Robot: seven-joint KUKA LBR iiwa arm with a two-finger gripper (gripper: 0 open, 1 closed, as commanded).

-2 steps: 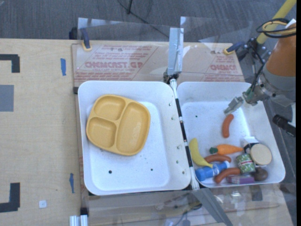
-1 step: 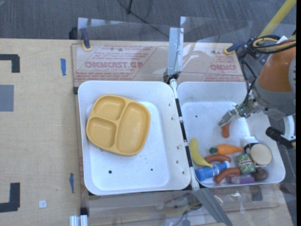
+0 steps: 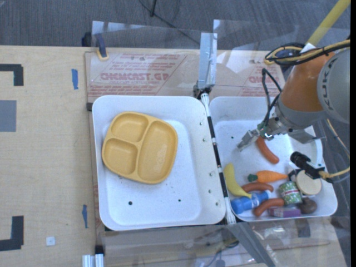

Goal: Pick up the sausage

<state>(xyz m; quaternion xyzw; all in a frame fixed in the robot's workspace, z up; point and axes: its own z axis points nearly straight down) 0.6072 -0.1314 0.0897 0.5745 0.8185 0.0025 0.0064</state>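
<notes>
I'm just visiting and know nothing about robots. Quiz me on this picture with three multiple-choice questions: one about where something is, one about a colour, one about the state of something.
1. Where does the yellow plate lie?
A. left bin
B. right bin
C. on the bench outside the bins

2. What colour is the banana?
A. green
B. yellow
C. purple

3. What is on the plate?
A. a carrot
B. a sausage
C. nothing

Answers:
1. A, it lies in the left bin.
2. B, it is yellow, against the right bin's left wall.
3. C, all three compartments are bare; the gripper is over the right bin.
</notes>
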